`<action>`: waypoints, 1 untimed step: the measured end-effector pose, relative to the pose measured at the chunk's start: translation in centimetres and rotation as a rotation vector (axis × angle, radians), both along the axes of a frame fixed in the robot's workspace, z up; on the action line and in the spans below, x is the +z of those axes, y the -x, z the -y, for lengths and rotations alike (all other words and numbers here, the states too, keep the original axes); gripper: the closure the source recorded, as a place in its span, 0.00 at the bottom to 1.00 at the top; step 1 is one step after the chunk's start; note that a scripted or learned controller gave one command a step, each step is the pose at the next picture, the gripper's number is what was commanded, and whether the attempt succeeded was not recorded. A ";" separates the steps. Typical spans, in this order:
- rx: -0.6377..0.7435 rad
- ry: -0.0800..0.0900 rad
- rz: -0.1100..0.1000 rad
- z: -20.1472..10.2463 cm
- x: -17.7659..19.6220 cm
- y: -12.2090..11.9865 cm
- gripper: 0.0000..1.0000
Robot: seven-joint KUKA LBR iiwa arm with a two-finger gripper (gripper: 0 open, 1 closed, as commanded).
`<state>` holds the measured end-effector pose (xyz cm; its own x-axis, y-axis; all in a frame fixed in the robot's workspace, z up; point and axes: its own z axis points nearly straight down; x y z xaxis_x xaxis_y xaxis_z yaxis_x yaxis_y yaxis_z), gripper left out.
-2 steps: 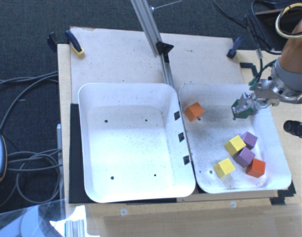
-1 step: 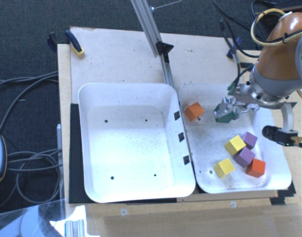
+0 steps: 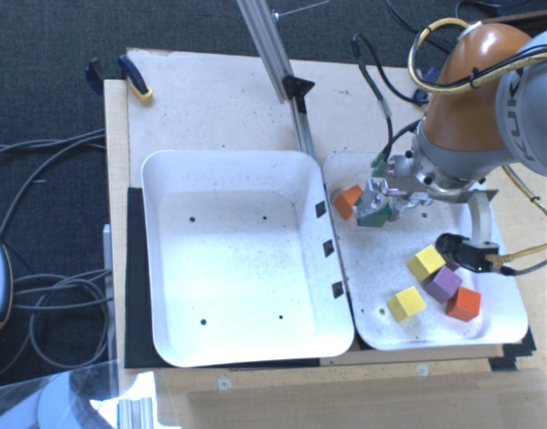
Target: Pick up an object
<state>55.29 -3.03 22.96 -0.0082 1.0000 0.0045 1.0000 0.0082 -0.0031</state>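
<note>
Camera view: gripper low in the right bin, just right of the orange block. Open or closed, can't tell. Probably light, rigid, maybe slick; best pinched across flat opposite faces.

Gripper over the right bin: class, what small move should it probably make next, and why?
Probably a short shift toward the orange block before descending: the gripper sits just beside it near the right white bin's upper left corner, with a green block under its tip, nothing visibly held.
</note>
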 end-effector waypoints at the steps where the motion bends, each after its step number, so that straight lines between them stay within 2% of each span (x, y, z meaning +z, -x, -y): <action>1: -0.001 0.001 0.001 -5.3 1.2 1.4 1.00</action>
